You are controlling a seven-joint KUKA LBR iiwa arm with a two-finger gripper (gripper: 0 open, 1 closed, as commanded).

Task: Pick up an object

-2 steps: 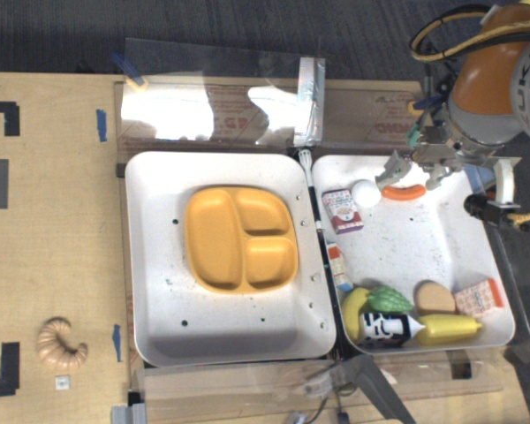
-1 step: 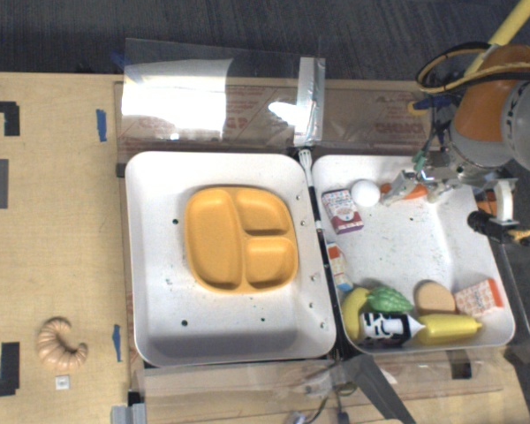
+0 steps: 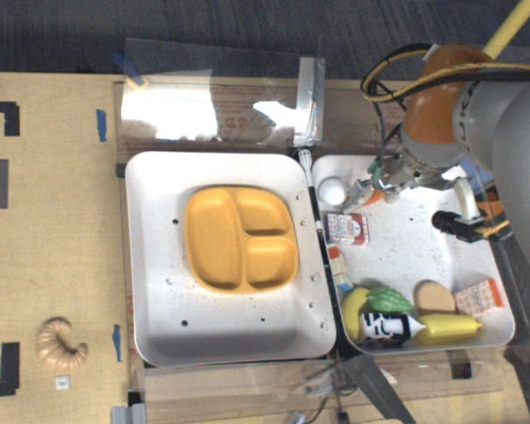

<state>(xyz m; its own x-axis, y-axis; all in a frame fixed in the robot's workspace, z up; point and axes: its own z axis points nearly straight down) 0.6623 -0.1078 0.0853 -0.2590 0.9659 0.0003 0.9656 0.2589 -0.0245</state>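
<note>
Hovering over right bin [image 3: 499, 263], fingers [image 3: 382, 184]

Toys [image 3: 406, 312] crowding right bin's [image 3: 503, 325] front

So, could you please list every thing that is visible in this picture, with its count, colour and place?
bins: 2, white, side by side on the bench
divided tray: 1, yellow-orange, middle of the left bin
croissant toy: 1, tan, on the bench left of the bins
small carton: 1, white and red, upper left of the right bin
white round item: 1, top left corner of the right bin
banana: 1, yellow, lower left of the right bin
green item: 1, beside the banana
black bottle: 1, black with white label, bottom of the right bin
yellow item: 1, bottom right of the right bin
tan round item: 1, above the yellow item
arm: 1, grey with orange band, over the right bin
tool: 1, near the right bin's top edge
</note>
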